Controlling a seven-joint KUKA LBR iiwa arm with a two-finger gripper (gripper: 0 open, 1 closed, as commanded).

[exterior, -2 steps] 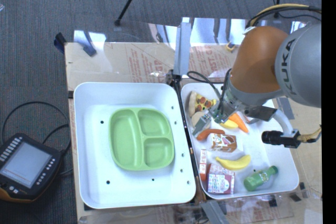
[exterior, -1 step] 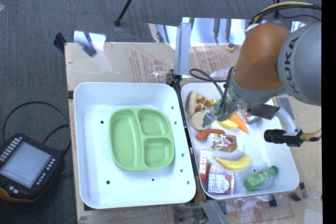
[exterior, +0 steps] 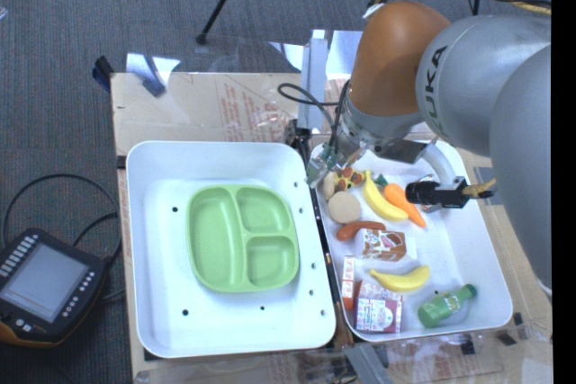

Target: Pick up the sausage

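Sausage, reddish and slim, is lying in the right bin near its left wall, crowded by a round bun and a small carton. Gripper is hovering over the bin's far-left corner; its state cannot be told. It is needing, by my judgement, a descent straddling the sausage's width, clear of its neighbours.

arm cut off at right edge

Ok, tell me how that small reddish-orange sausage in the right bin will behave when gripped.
The small reddish-orange sausage looks round and smooth, so it may roll or slip. It seems light, probably a toy. The round beige piece and red-and-white carton crowd it, so they may get nudged.
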